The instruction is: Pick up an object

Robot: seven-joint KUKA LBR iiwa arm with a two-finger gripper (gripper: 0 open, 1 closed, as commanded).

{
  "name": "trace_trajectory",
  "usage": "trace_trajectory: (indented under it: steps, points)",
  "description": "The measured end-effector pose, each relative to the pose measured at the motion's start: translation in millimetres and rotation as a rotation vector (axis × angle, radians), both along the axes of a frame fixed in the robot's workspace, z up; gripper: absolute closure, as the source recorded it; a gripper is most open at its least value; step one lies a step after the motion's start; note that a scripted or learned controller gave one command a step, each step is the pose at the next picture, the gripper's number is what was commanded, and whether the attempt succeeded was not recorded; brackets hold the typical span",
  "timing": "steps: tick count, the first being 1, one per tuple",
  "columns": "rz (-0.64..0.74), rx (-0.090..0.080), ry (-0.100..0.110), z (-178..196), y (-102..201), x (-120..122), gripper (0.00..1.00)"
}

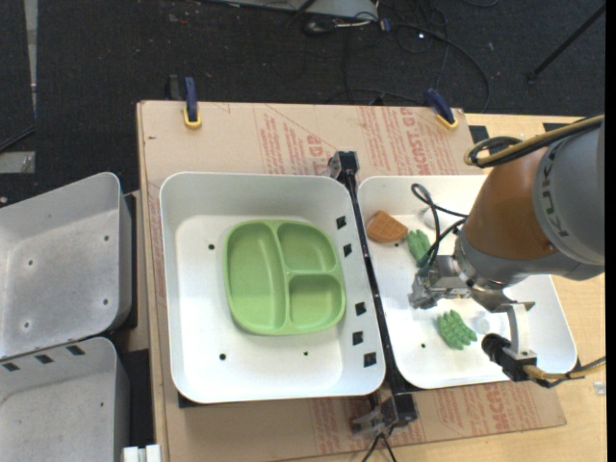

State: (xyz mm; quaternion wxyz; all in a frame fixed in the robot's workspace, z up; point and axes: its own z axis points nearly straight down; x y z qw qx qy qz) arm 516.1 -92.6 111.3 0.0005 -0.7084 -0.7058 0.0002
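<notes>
Low over the right bin [553, 349] sits the end effector [430, 292] — whether it is open or closed, I cannot tell. Just beside it lie a bumpy green toy [455, 329], a green piece [418, 245] and an orange slice [386, 227]. A green divided plate [285, 276] rests in the left bin [192, 258].

a cardboard-covered bench [260, 133] is seen at the frame's centre; two white bins are set on it, left bin [192, 258] beside right bin [558, 325].
</notes>
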Motion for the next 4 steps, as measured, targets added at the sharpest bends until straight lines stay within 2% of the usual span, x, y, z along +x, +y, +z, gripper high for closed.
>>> trace_trajectory:
  steps: [2,3,4]
  points:
    - [0.006,-0.002,-0.006,98,-9,15,1.00]
    - [0.007,-0.001,-0.005,142,-9,11,1.00]
    - [0.007,-0.002,-0.005,170,-9,12,1.00]
